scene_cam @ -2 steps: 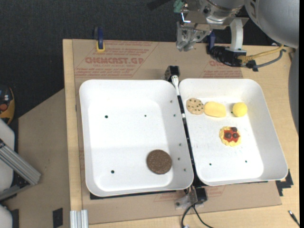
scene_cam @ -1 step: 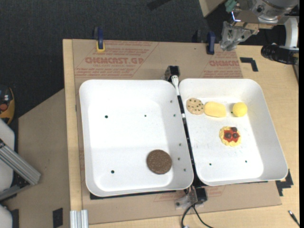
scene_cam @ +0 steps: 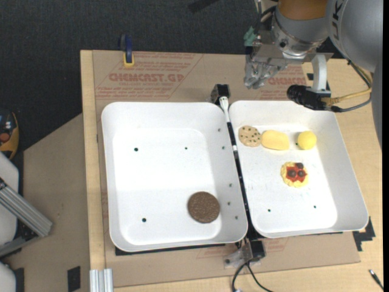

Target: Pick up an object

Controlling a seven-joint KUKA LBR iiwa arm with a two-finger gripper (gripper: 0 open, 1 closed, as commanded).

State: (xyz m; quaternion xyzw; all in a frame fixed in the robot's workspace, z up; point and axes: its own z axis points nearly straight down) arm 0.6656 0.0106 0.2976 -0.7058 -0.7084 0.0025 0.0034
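Task not started as far as could be judged: the gripper (scene_cam: 260, 78) hung above the back rim of the right bin (scene_cam: 273, 208), over the worktop (scene_cam: 152, 72) rather than over any item, with nothing seen in it; whether it was open or closed could not be told from this angle. Every candidate lay untouched. In the right bin, along the back, sat a chocolate-chip cookie (scene_cam: 249, 135), touching or just beside a yellow oblong piece (scene_cam: 275, 140), then a yellow ball (scene_cam: 307, 140) a little apart. A yellow round piece with red and dark topping (scene_cam: 295, 174) lay nearer the middle of that bin. The left bin (scene_cam: 158, 163) had one brown round cookie (scene_cam: 203, 207) near its front right corner, well apart from the gripper. Left to do, by judgement: pick a target, move over it, descend, close, lift. The back row in the right bin was nearest. Surface: both white bins side by side on a brown board with red printed lettering, a black clip (scene_cam: 220, 93) at the back where the bins met, a blue and yellow clamp (scene_cam: 127, 47) on the board's far edge. Room: dark carpet-like floor (scene_cam: 61, 17) behind, an aluminium rail (scene_cam: 24, 215) at lower left.
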